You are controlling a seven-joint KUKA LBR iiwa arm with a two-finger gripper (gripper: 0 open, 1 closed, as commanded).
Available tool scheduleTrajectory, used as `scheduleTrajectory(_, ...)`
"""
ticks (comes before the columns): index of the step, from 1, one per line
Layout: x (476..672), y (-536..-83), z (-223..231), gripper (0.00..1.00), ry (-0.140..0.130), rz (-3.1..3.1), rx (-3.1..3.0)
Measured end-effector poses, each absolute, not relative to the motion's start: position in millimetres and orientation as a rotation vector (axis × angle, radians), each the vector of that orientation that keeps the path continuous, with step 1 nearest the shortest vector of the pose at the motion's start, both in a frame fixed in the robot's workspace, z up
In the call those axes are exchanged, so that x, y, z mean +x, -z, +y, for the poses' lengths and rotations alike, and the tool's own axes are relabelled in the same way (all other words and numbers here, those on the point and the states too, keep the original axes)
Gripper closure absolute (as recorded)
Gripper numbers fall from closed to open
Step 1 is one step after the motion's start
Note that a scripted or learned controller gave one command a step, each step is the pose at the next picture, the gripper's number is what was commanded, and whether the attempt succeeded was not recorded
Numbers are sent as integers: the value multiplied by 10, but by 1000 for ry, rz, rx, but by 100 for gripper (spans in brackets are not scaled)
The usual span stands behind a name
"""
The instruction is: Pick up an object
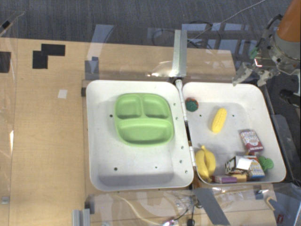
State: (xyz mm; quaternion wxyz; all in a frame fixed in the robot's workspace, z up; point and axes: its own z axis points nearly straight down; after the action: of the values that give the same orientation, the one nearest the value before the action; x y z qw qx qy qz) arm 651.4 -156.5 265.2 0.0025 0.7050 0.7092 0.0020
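Centrally in the right bin (pixel 263 95), a yellow corn cob (pixel 219 120) lies tilted on the white floor, apart from its neighbours. Toward the bin's upper left corner, close to the dividing wall, rests a small green and red ball (pixel 191 104). A red carton (pixel 250 141) lies near the right wall, below and to the right of the cob. Along the lower edge, a banana (pixel 205 162) lies by the left corner; to its right sits a cluster of small packages (pixel 243 166), touching one another, with a green toy (pixel 266 163) at the cluster's right end and a purple stick (pixel 226 179) at its lower side.

The left bin (pixel 99 140) carries a green divided plate (pixel 143 118) with three compartments, placed slightly above the middle.

The tool (pixel 250 73) hangs beyond the upper right corner of the right bin, outside its rim and well apart from every object; nothing is seen between its fingers, and whether they are spread or pressed together cannot be told. The arm's orange band (pixel 289 20) appears at the upper right. Both bins rest on the desk (pixel 42 140).
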Motion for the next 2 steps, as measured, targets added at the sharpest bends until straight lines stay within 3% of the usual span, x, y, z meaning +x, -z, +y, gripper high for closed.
scheduleTrajectory(1, 6257, -1449, -1107, 0, -4, 2106, 2329)
scheduleTrajectory(2, 6334, -891, -1254, 0, -12, 2189, 2241)
